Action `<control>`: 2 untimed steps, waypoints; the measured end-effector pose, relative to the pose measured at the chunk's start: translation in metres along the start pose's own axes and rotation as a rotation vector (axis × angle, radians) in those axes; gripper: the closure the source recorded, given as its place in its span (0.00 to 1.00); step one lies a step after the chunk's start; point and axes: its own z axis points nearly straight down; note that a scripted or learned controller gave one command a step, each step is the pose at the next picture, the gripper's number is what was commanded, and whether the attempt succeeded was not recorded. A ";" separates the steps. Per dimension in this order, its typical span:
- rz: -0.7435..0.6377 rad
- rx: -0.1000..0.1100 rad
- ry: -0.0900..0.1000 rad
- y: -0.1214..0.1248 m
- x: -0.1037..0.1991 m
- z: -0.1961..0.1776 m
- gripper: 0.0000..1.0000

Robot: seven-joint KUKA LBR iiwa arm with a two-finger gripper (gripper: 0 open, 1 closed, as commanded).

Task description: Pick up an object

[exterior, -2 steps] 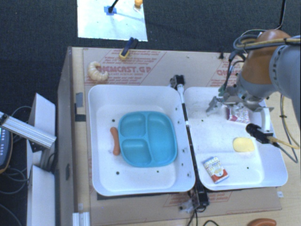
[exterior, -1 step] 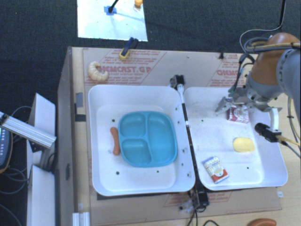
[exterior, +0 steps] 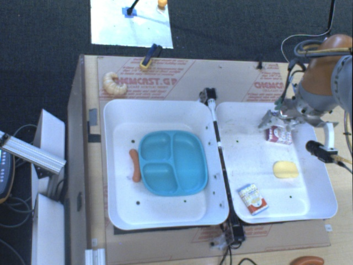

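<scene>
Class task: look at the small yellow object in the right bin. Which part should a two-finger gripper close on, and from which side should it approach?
Grip the yellow object across its shorter width, coming straight down from above. It lies flat on the floor of the right bin, looks rounded and slightly longer left to right, and stands apart from the small carton, so fingers probably fit on both sides.

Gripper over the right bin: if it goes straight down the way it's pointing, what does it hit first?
Most likely the small red-and-white carton, which lies right under the gripper on the right bin floor. Depth is hard to judge from this slanted view.
</scene>
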 end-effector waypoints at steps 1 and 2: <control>-0.002 0.001 0.001 0.021 -0.016 0.025 0.00; -0.005 -0.003 -0.001 0.022 -0.016 0.014 1.00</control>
